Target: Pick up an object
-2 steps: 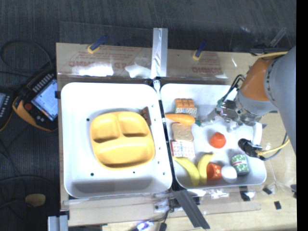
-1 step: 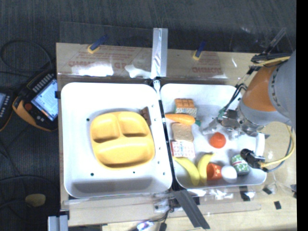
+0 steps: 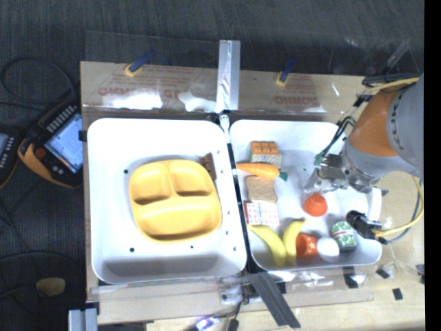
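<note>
Gripper hovering in right bin, fingers' state hard to tell, probably apart; small orange-red object sitting just below fingertips.

Yellow divided tray in left bin, well left of end effector. Handheld pendant on floor, farther left.
</note>
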Controlling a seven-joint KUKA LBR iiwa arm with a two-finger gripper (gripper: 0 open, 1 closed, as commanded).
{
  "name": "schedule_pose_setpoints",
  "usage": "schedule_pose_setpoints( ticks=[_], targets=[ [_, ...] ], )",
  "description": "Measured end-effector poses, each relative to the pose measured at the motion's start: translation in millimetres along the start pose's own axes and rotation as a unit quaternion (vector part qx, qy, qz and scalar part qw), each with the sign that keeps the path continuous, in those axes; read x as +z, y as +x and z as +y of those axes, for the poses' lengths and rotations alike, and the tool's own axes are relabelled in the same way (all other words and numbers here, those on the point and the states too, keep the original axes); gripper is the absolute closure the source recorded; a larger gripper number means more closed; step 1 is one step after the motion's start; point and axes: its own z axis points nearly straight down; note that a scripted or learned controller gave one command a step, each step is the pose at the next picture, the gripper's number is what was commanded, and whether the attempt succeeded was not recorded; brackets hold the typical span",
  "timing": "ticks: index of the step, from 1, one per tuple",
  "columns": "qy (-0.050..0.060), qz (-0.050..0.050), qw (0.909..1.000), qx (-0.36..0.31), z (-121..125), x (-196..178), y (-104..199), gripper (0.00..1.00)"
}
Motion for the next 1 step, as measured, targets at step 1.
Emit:
schedule_pose_setpoints(
  ticks=[1],
  targets=[
    [0.006,0.001,0.9861,-0.166,19.6,-55.2,9.2,1.0]
  ],
)
